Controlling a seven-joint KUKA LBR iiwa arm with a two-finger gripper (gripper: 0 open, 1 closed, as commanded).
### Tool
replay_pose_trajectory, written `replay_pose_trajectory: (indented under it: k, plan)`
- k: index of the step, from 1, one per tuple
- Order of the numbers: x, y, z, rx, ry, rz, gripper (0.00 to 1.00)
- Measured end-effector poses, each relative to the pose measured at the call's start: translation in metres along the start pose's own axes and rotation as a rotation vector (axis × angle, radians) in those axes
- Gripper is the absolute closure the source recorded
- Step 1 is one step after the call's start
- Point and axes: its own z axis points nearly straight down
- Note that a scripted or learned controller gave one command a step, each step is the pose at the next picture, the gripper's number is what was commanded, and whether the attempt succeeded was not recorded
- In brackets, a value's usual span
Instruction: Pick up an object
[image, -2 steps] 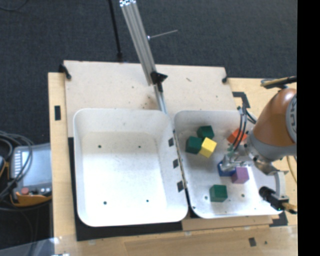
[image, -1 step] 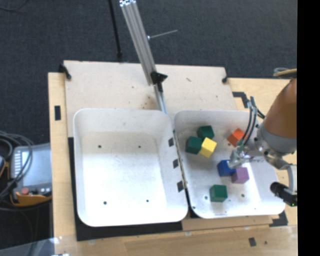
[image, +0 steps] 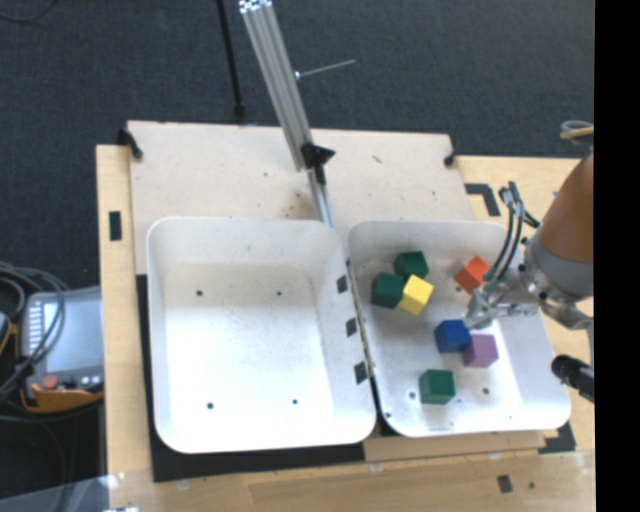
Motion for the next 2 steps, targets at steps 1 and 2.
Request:
replay_pose_trajectory:
  k: [1, 2]
  plan:
    - [0.055, 0.004, -0.013, 0.001, 0.002, -0.005, 1.00]
    - [0.104, 0.016, -0.026, 0.003, 0.003, -0.005, 1.00]
